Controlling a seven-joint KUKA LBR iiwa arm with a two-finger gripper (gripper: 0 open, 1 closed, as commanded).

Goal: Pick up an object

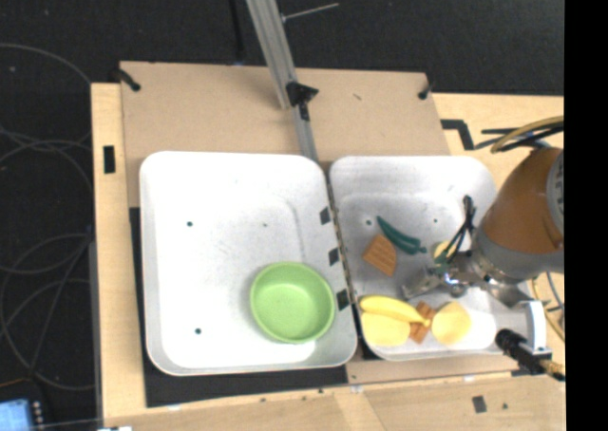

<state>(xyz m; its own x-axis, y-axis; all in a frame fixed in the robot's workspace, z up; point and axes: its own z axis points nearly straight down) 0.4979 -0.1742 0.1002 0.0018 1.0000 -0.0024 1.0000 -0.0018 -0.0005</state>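
My gripper (432, 282) hangs low over the right bin (408, 178), near its front right part. A yellow banana (388, 308) lies just in front of it, beside a small orange piece (420, 323) and a yellow round fruit (453, 323). A pale yellow piece (382, 330) rests against the bin's front wall. To the gripper's left lie a brown block (381, 254) and a dark green curved thing (400, 236). I see nothing held in the gripper.
A green bowl (293, 301) stands at the front right of the left bin (209, 201). A slanted metal post (275, 40) rises behind the divide between the bins. The arm's orange band (527, 211) overhangs the right bin's right wall.
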